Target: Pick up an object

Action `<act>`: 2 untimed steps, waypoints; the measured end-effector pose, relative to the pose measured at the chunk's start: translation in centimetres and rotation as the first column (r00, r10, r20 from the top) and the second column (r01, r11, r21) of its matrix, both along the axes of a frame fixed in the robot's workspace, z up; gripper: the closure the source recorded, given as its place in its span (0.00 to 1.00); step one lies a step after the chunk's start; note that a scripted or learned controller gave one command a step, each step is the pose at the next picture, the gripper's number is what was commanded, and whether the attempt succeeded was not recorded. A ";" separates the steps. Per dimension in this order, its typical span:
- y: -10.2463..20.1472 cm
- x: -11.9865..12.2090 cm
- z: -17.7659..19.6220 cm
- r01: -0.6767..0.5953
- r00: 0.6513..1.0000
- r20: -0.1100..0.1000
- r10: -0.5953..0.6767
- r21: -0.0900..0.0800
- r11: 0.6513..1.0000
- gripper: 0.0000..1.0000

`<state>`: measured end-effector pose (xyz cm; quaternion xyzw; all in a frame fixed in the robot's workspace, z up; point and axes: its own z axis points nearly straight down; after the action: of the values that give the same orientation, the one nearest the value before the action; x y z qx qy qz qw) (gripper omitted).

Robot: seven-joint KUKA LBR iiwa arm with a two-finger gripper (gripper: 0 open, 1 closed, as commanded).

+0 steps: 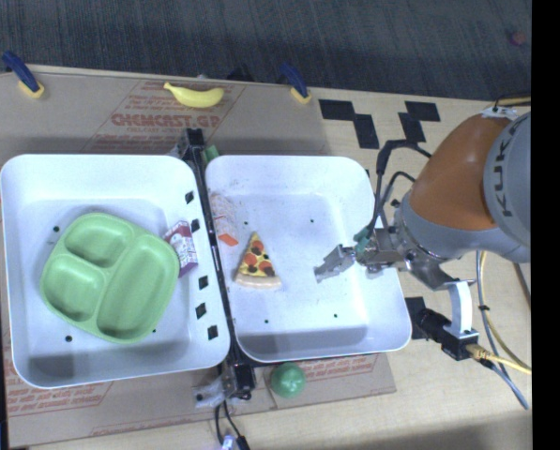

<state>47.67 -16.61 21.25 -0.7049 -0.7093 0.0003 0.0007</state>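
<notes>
Gripper [328, 264] beside pizza slice [256, 262]

- A dark grey carpeted floor [167, 17] is stretching across the top of the view.
- A light wooden bench [448, 411] is showing at the right and along the bottom.
- A brown cardboard sheet [148, 115] with red print is lying flat on it.
- Blue clamps [22, 73] are gripping the sheet's far edge.
- Black square markings [378, 120] are sitting on the bench's upper right.
- Even, soft light is falling from above.
</notes>
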 end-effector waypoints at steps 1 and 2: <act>7.2 -0.1 -8.6 -0.002 1.000 -0.004 0.002 0.001 1.000 0.00; 6.9 5.1 -12.1 -0.002 1.000 -0.003 0.002 0.000 1.000 0.00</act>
<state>52.73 -9.66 9.12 -0.7042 -0.7100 0.0015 0.0017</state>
